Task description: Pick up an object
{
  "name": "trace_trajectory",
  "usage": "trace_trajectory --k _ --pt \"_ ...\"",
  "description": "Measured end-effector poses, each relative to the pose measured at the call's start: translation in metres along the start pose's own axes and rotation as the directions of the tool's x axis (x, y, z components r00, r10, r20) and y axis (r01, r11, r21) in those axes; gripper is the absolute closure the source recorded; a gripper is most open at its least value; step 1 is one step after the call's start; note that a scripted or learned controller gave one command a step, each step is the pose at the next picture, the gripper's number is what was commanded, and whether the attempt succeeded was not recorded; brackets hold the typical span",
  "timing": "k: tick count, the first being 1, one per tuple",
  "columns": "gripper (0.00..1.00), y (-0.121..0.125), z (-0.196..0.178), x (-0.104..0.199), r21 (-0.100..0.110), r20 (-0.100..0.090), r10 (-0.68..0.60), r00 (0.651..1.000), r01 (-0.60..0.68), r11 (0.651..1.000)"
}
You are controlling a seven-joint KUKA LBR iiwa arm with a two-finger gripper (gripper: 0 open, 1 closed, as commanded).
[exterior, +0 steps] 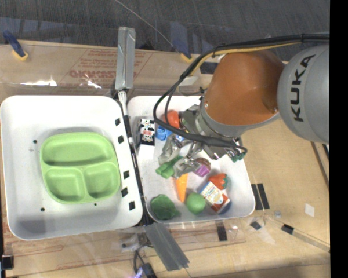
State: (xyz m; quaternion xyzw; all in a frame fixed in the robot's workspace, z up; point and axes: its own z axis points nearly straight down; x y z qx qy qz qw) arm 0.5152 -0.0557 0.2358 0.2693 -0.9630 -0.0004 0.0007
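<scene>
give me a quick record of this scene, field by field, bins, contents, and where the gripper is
left bin: holds a green divided tray
right bin: holds a pile of small toy foods
visible items: carrot, green ball, dark green leafy piece, small carton
gripper: down in the right bin, over the pile
grasp: cannot tell

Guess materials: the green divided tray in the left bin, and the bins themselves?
Green divided tray: looks like molded plastic, matte to satin; uniform lime colour, rounded compartment edges, soft highlights. Left bin and right bin: probably rigid white plastic, smooth and slightly glossy; rounded corners and even colour suggest molding, though coated metal can't be ruled out from this view.
</scene>
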Motion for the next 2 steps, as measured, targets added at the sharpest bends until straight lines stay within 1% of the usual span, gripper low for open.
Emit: trace_trajectory --k 1,2 --pt "1.0 -0.024 0.09 0.03 -0.004 -0.003 -0.109 0.994 0.109 0.994" --pt "1.0 0.004 -0.033 0.02 0.01 0.012 -0.021 1.0 0.02 1.0"
